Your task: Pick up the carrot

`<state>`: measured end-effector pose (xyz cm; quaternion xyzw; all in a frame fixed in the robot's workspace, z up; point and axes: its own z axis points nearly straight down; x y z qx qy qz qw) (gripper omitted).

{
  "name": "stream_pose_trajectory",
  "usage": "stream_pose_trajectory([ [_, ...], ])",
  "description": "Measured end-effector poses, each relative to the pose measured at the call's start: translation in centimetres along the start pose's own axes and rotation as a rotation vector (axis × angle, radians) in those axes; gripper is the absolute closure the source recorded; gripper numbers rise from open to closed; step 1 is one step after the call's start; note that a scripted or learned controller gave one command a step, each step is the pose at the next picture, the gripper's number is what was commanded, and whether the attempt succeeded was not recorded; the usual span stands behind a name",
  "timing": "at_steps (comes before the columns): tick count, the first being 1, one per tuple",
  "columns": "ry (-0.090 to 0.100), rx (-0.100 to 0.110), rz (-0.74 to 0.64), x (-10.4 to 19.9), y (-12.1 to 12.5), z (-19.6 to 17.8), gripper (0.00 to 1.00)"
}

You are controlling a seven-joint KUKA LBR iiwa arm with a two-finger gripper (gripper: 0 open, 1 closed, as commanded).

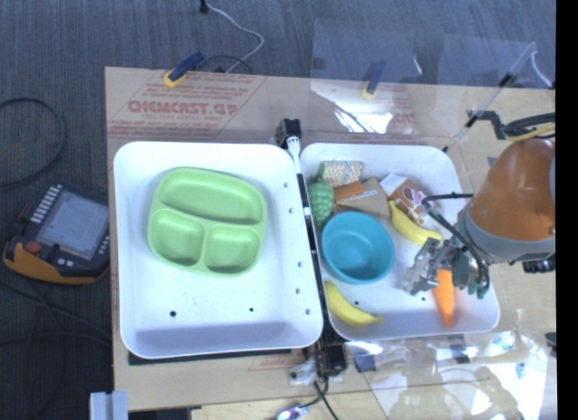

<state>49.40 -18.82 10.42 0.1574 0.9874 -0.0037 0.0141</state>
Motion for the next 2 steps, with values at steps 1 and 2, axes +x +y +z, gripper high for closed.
stream_pose_trajectory([
  [1, 0.003, 0.0, 0.0, 0.1, 0.0, 0.1, 0.0],
  [2, 0.013, 0.0, 0.463, 0.9, 1.3, 1.2, 0.0],
])
